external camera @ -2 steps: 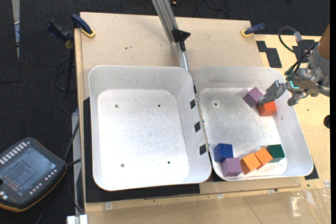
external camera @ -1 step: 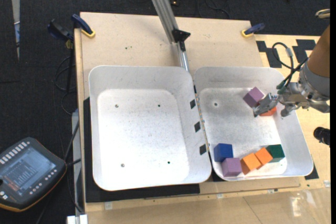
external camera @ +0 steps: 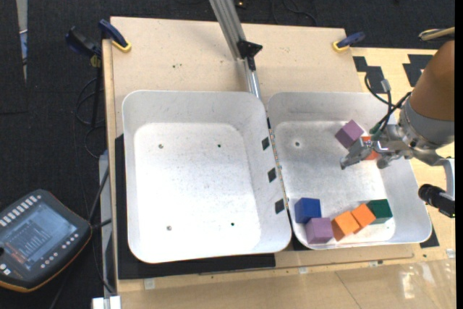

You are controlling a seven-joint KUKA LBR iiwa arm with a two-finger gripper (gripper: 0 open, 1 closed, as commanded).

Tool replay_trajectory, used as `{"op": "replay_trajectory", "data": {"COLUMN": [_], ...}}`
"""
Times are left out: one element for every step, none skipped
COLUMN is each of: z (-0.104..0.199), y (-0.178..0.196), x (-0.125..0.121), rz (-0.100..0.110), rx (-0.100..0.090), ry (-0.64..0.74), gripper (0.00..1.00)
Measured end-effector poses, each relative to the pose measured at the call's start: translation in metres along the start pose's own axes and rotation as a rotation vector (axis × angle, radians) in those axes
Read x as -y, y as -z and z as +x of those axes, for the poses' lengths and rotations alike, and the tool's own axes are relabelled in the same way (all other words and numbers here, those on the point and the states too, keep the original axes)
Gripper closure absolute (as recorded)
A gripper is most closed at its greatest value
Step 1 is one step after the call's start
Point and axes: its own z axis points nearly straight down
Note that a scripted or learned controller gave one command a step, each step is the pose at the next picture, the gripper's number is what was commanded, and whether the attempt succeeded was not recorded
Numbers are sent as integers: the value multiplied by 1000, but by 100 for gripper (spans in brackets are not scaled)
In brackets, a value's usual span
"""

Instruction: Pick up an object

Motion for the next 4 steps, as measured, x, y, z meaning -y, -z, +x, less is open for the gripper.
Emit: {"op": "replay_trajectory", "data": {"z": [3, 2, 4, 7], "y": [-62, -48, 1, 65], "x": [8, 5, -5, -7], "rz": [2, -7, -11, -13], "rx": [-1, 1, 3, 3], "ry": [0, 0, 3, 4], "gripper": [0, 100, 100, 100]}}
